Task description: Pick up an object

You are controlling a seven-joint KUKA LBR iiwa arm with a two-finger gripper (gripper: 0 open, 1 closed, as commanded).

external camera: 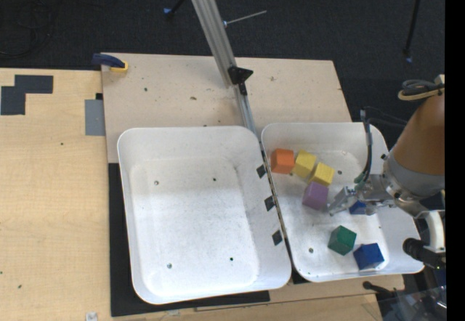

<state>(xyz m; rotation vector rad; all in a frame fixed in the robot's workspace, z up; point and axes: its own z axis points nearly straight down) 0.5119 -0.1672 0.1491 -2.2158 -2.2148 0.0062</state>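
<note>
The right bin [385, 240] holds several small blocks. An orange cube [283, 160] and two yellow cubes [305, 164] [323, 174] lie near its far left side. A purple cube [315, 196] sits just below them. A green cube [341, 240] and a blue cube [368, 255] rest near the front. My gripper [341, 201] hangs low in the bin, just right of the purple cube and above the green one. A small blue patch [357, 207] shows at the gripper; I cannot tell whether it is a block.
The left bin [145, 160] stands beside the right one, with black clips [269, 202] along the shared wall. A slanted aluminium bar [214, 29] rises behind the bins. The arm's orange band [429, 138] comes in at the right edge.
</note>
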